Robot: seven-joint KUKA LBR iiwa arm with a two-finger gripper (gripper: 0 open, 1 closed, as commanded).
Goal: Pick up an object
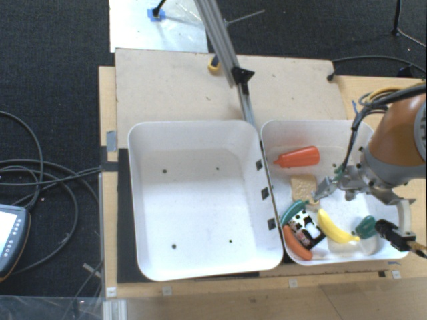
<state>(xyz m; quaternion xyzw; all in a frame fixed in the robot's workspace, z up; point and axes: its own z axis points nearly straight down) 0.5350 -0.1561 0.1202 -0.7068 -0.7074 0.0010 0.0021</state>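
Far left, on dark carpet: loose black cables (40,179) and the corner of a grey handheld screen unit (7,235). Next, on the pale wooden bench (167,85), the left shallow white plastic bin (193,124), its floor bare white with a few small dark dots. Above it, slanting down from the top edge to the gap between the bins, a long grey metal pole (220,32).

Just beside it, walls touching, the right shallow white plastic bin (300,122). Inside, toward the back, an orange-red plastic bottle shape (298,157) lying on its side. Below that, a flat tan square piece (303,187). Near the front left corner, a cluster close together: a teal-and-white curved toy (292,212), a small black-and-white block (308,229), a red-orange sausage-shaped toy (297,242). Just right of these, a yellow plastic banana (335,227), then a teal rounded piece (365,227) at the front wall.

Reaching in from the right over this bin, the grey arm with its orange band (393,145). At its end the metal gripper (325,188), low, tip just beside the tan square's right edge, above the banana. Nothing visibly gripped. Spread or closed: impossible to tell.
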